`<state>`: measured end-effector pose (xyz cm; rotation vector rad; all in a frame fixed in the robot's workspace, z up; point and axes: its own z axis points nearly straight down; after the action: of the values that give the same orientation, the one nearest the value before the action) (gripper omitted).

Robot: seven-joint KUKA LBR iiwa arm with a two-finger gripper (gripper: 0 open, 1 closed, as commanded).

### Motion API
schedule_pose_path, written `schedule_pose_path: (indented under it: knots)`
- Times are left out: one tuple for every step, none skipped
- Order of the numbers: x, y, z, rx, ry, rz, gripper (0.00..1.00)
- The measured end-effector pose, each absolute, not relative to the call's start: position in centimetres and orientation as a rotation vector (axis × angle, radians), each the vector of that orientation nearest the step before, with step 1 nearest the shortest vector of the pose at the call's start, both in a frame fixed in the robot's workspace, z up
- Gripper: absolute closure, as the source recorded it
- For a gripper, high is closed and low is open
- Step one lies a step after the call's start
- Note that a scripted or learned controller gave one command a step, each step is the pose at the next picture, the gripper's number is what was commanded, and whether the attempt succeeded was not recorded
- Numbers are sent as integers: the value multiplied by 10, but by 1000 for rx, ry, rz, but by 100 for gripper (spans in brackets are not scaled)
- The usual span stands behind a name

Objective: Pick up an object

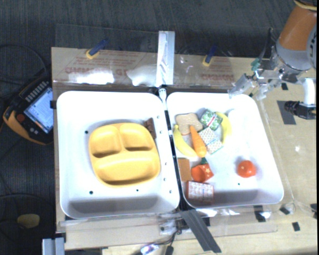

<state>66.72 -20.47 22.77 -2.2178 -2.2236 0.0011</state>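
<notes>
The right bin (266, 142) holds a pile of toy food: a bread slice (187, 121), a green packet (210, 119), a banana (183, 143), a carrot (198, 141) and a checkered packet (213, 141). Nearer the front lie a red pepper (202, 172), a brown cracker (184, 169) and a red-and-white box (200, 191). A tomato (246, 168) sits alone at the right. My gripper (250, 85) hangs above the bin's far right corner, apart from all the food, with nothing seen in it.
The left bin (69, 142) carries a yellow divided plate (125, 153), with a small brown piece (150, 125) by its far right corner. A clear plastic sheet with clamps (98, 48) lies behind the bins. A handheld pendant (34, 110) rests off the bench's left side.
</notes>
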Motion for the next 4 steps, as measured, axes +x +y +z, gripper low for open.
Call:
schedule_pose_path:
  knots:
    - [671,-176,129,-2299,-2157,-6,0]
    - [672,-176,139,-2298,-2161,0,100]
    - [672,-176,139,-2299,-2162,1,0]
    - [670,-182,96,-2232,-2216,2,0]
